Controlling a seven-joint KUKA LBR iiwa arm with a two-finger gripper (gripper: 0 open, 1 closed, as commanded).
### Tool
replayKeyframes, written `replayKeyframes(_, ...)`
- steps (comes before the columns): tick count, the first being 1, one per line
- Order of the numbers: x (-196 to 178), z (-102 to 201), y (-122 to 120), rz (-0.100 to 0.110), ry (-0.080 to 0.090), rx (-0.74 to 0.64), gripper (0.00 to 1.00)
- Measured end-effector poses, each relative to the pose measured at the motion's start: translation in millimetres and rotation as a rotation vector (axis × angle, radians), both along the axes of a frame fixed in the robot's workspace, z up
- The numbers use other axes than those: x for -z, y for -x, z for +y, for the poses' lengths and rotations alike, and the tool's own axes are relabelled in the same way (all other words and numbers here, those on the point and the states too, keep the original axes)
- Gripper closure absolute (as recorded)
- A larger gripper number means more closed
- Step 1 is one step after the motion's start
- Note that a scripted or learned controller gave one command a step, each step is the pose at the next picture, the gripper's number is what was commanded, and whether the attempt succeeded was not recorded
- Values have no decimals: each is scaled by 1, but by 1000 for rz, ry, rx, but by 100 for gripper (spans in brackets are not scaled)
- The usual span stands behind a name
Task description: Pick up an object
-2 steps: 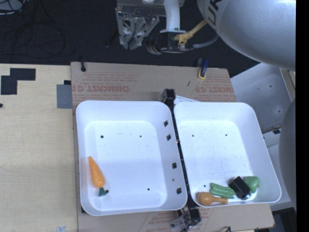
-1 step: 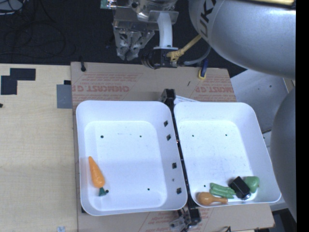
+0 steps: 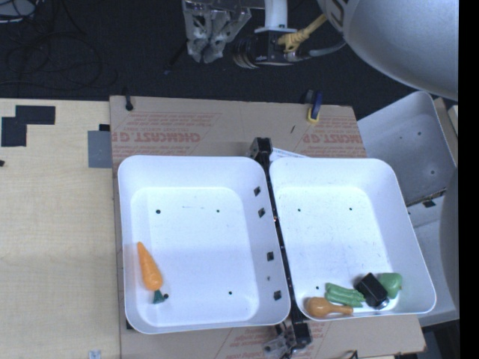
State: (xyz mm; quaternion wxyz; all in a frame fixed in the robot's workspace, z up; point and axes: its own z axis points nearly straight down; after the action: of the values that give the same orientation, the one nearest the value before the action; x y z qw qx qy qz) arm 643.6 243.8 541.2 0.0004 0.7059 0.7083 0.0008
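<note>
An orange toy carrot (image 3: 149, 268) with a small green stub lies near the front left corner of the left bin (image 3: 191, 172). In the front right corner of the right bin (image 3: 337, 172) sit a yellow-orange pear-shaped toy (image 3: 326, 307), a green pea pod (image 3: 344, 295), a black block (image 3: 372, 289) and a green piece (image 3: 391, 281), clustered together. My gripper (image 3: 212, 42) hangs high at the top of the view, above and behind the left bin, far from every object. Nothing is between its fingers.
The bins stand on a cardboard sheet (image 3: 224, 129) on a light wooden bench (image 3: 52, 223). A black divider clip strip (image 3: 271, 230) runs between the bins. The grey arm (image 3: 397, 21) fills the top right.
</note>
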Motion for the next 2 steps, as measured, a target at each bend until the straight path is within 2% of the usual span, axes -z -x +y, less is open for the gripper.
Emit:
replayKeyframes(1, 25, -1, 0, 9, 4, 4, 100)
replayKeyframes(2, 61, -2, -1, 9, 4, 7, 100)
